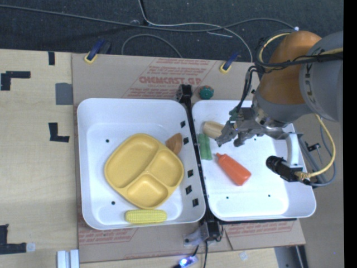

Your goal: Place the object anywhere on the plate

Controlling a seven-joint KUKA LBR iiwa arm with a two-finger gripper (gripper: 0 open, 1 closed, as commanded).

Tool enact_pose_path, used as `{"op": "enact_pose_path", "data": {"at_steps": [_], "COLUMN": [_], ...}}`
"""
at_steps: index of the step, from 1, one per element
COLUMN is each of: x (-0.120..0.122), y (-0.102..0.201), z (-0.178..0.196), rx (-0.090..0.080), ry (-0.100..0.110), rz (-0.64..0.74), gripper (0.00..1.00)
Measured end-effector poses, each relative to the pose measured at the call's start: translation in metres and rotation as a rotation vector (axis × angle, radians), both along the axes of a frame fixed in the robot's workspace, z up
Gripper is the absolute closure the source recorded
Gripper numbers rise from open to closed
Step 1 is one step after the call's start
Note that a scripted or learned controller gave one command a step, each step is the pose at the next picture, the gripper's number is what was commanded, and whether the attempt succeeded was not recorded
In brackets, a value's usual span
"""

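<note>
Arm: a grey arm with an orange band [290, 60] is seen reaching in from the right, over the right bin [279, 205]
Claw: the claw [230, 135] is held low over the upper left part of the right bin, its dark fingers [223, 138] spread apart with nothing seen between them
Carrot: an orange carrot [234, 169] is laid on the floor of the right bin, slanted, just below the claw and apart from it
Green piece: a green stick-shaped item [204, 147] is laid along the left wall of the right bin, near the carrot's top end
Beige piece: a pale beige item [212, 129] is seen at the upper left of the right bin, just beside the claw
Plate: a yellow sectioned plate [144, 169] is set in the left bin [95, 116], tilted in the view
Brown piece: a small brown item [174, 143] is seen touching the plate's upper right rim
Corn: a yellow corn cob [145, 216] is laid below the plate, near the front wall of the left bin
Counter: both bins are borne on a cardboard sheet [162, 74] on the counter; a small teal ball [207, 91] is seen on the cardboard just above the bins
</note>
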State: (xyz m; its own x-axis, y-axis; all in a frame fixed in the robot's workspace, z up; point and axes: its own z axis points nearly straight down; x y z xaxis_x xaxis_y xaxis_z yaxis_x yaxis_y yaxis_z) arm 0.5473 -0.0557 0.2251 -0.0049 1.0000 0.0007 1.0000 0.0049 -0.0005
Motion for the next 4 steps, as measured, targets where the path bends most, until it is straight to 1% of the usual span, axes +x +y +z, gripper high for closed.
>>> {"op": "enact_pose_path", "data": {"at_steps": [1,2,3,4], "x": [0.015,0.025,0.047,0.059], "y": [0.058,0.108,0.166,0.217], "z": [0.005,0.012,0.001,0.009], "rx": [0.001,0.000,-0.001,0.000], "ry": [0.000,0.000,0.000,0.000], "rz": [0.002,0.001,0.002,0.001], "gripper": [1.00,1.00,1.00,1.00]}}
